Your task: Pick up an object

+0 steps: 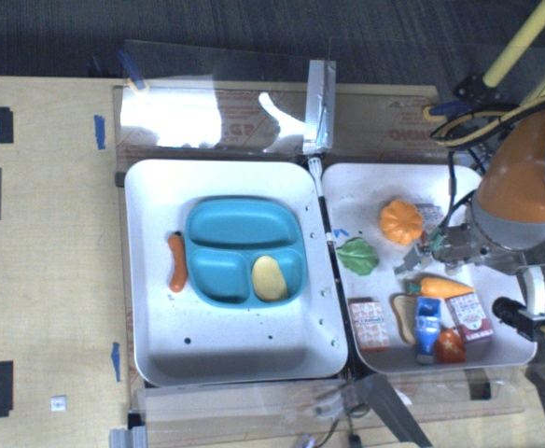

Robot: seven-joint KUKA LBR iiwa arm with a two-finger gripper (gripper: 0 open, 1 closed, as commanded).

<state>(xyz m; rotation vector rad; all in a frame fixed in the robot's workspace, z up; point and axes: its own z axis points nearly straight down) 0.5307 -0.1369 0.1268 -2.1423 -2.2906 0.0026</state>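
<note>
Two white bins (151, 250), two cartons (370, 324)

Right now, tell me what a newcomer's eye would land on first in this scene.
First, the bright blue sectioned plastic tray in the middle of the left white bin, with a pale yellow egg-shaped piece in its lower right compartment. Next, the right white bin, crowded with toy food, above all the small orange pumpkin. Last, the grey arm's orange band at the right edge.

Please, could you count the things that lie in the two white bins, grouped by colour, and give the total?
Orange: 3, the sausage, the pumpkin, the carrot
Blue: 2, the divided tray, the small bottle
Yellow: 1, the lemon
Green: 1, the leaf
Red: 1, the tomato
Brown: 1, the bread slice
White and red: 2, two cartons
Total: 11
</note>
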